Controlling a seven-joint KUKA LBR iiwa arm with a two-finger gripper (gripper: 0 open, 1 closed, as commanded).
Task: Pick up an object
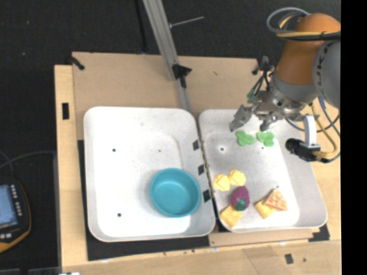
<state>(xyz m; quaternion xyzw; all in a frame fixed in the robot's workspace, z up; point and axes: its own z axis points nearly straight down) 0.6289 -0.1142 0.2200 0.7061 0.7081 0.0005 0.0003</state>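
My gripper (252,124) hangs over the far end of the right bin (298,182), fingers spread open with nothing between them. Just in front of the fingertips lie two small green pieces (245,138), side by side on the bin floor. Nearer the front of this bin are two pale yellow lumps (229,180), a purple eggplant-like toy with a green cap (239,198), a yellow block (231,216) and an orange-yellow wedge (272,203). A blue bowl (174,192) sits upright in the left bin (114,153).
A grey metal post (163,33) slants up from the far edge between the bins. The bins rest on a tan board (114,79). A handheld screen device (8,208) lies off the bench at the left.
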